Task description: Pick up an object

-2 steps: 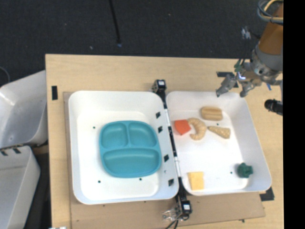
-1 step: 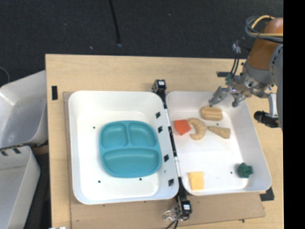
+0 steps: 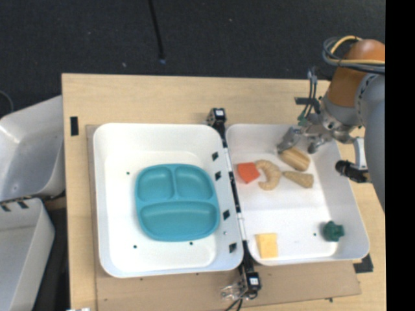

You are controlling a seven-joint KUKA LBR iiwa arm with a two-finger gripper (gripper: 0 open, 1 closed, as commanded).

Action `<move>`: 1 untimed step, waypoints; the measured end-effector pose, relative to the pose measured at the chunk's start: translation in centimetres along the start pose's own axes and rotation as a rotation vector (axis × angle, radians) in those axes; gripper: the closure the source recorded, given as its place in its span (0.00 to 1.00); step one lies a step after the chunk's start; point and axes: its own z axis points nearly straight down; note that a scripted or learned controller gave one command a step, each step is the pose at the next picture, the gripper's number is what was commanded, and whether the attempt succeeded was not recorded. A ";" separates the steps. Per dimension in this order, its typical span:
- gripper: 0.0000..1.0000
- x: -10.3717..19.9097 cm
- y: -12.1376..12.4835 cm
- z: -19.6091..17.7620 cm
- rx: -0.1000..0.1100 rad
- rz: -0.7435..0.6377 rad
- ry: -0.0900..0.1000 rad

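The right bin (image 3: 343, 193) holds several small items. A tan loaf-shaped block (image 3: 294, 159) lies near its far right side. My gripper (image 3: 300, 146) hangs just behind and above that block, open, with one finger on each side of its far end and nothing held between them. Close by lie a red block (image 3: 247, 172), a curved tan piece (image 3: 270, 174) and a flat tan piece (image 3: 299, 179). Toward the bin's near edge sit a yellow block (image 3: 266, 244) and a small green object (image 3: 333, 231).
The left bin (image 3: 113, 173) bears a teal divided plate (image 3: 176, 201). Black clips along the ridge (image 3: 230, 193) join the two bins. The arm's grey wrist and orange band (image 3: 353, 76) stand over the bench's far right corner.
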 end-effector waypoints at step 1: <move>1.00 -0.2 0.2 -1.3 -0.009 -0.003 -0.007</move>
